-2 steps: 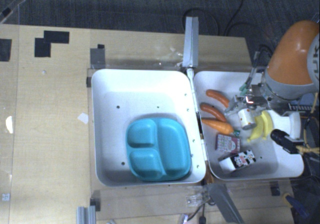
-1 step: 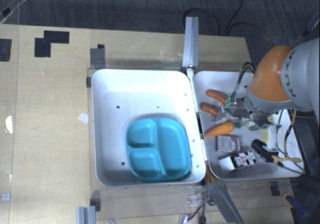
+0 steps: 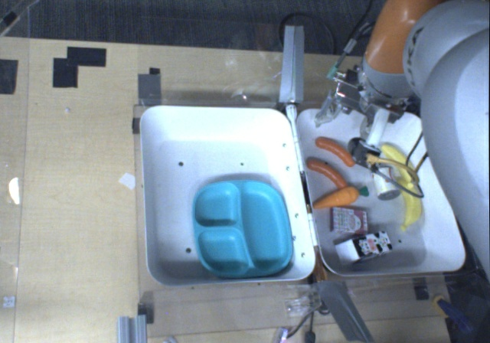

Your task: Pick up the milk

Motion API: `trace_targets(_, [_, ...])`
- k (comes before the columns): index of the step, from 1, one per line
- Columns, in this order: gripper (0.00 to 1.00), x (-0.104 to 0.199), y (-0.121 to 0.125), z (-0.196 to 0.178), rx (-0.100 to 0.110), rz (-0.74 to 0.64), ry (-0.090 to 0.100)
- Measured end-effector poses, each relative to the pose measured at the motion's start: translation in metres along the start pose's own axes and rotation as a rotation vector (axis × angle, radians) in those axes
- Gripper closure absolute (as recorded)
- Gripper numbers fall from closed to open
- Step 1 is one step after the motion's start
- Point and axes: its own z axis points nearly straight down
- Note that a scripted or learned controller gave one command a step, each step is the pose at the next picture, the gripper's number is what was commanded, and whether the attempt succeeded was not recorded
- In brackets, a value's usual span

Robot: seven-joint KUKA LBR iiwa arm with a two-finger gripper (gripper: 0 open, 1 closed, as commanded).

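Note:
The milk (image 3: 373, 245) is a small carton with a black and white cow pattern. It lies on its side near the front edge of the right bin (image 3: 440, 253). My gripper (image 3: 334, 106) hangs over the back left corner of that bin, well behind the milk and apart from it. Nothing shows between the gripper and the milk except other food items.
In the right bin lie two sausages (image 3: 335, 148) (image 3: 328, 173), a carrot (image 3: 337, 197), a banana (image 3: 406, 181) and a small dark red box (image 3: 348, 220) just behind the milk. The left bin (image 3: 164, 181) holds a blue divided plate (image 3: 242, 228).

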Motion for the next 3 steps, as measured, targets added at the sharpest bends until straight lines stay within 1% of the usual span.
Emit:
trace_targets(1, [0.00, -0.044, -0.090, 0.001, 0.002, 0.208, -0.001])
trace_targets(2, [1.00, -0.043, -0.089, -0.009, 0.000, 0.204, 0.001])
trace_targets(3, [1.00, -0.010, -0.112, -0.055, 0.003, 0.376, -0.001])
